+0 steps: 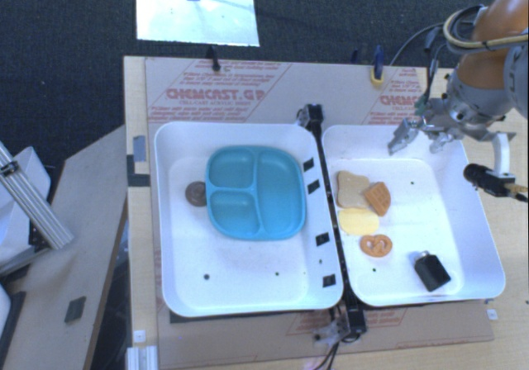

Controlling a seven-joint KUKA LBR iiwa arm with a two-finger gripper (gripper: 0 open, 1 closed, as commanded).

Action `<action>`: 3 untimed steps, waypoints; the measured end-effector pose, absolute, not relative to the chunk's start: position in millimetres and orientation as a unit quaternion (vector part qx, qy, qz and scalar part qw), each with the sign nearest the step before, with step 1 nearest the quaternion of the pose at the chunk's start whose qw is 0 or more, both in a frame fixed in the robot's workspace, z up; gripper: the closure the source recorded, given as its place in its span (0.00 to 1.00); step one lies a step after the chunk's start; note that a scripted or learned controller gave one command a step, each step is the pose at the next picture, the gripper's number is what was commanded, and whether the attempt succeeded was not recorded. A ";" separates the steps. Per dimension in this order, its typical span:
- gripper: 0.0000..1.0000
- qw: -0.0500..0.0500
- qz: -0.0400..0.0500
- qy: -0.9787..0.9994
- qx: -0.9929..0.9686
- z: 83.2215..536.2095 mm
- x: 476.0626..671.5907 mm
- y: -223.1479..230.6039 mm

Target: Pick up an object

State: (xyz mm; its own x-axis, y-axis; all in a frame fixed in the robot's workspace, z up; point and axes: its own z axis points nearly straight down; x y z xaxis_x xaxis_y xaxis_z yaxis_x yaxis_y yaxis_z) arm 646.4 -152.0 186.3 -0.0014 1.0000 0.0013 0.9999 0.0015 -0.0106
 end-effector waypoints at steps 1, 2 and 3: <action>0.00 -0.001 0.000 -0.708 -0.706 193.9 649.5 -151.8; 0.00 0.000 0.000 -0.708 -0.707 151.5 647.1 -155.6; 0.00 0.001 0.000 -0.709 -0.705 109.0 650.3 -151.4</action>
State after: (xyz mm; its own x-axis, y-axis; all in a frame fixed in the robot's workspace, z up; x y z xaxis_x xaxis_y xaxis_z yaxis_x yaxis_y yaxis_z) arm 650.3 -151.4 109.0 -0.0053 1.0000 0.0002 1.0000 0.0053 -0.0014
